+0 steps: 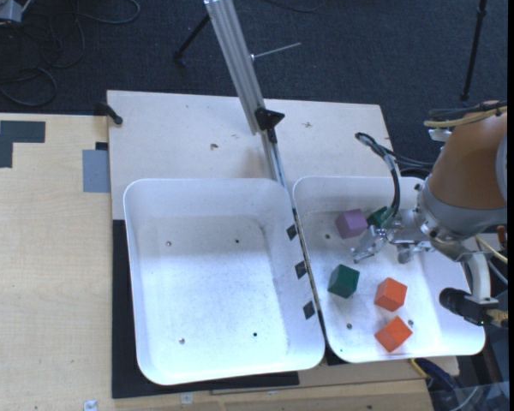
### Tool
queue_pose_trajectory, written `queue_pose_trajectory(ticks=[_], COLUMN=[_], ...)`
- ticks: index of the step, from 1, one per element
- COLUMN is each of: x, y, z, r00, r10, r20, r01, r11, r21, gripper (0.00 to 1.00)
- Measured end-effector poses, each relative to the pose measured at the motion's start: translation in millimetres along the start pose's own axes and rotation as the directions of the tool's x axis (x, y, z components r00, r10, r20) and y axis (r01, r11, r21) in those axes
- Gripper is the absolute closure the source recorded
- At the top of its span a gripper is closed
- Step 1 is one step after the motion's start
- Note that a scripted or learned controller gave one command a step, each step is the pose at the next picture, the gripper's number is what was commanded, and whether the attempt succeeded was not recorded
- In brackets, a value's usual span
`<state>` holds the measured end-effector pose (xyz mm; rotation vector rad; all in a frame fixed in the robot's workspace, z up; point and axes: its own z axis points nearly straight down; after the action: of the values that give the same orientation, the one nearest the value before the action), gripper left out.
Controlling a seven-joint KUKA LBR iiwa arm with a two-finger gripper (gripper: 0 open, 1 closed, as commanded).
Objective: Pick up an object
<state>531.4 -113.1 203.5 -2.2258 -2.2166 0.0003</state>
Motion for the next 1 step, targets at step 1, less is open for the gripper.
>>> queue_pose_trajectory(ticks=[1], x=[13.6], y=[86.6], z=[102.8], r00=[1.0], r10=[-0.006], r20=[0.0], r01=[0.006], r11=[1.0], r21=[0.003], gripper=[0.0])
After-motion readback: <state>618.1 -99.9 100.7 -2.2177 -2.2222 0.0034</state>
